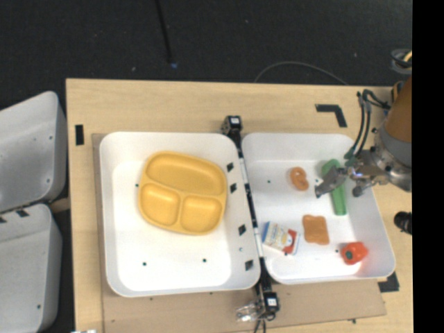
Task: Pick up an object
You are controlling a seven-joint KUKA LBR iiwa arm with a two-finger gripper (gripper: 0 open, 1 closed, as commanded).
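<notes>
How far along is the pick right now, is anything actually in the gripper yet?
Done: the gripper is over the right bin, at the green object. In hand: nothing clearly; the green object lies on the bin floor and I cannot tell if the fingers are closed on it. Left: grasp and lift. The orange piece, toast-like piece, small packet and red item lie untouched.

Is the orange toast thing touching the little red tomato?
Apart. The camera view shows bare white bin floor between the toast piece and the red tomato, which sits nearer the right bin's corner.
</notes>
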